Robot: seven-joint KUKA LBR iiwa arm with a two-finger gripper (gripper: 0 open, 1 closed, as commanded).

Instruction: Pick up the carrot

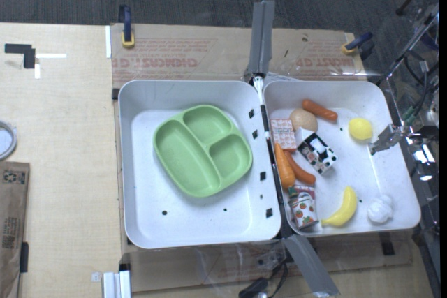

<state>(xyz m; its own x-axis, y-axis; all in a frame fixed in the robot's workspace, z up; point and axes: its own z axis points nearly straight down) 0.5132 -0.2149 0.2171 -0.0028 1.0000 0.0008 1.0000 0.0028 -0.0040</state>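
the gripper hangs over the right edge of the right bin, and whether it is apart or together cannot be told from this slant; nothing shows between it. just left of it lies a lemon, and lower down a banana and a white ball. the carrot lies along the bin's left wall, near a black-and-white cube, a strawberry carton below it, while the left bin on the table holds a green divided plate.
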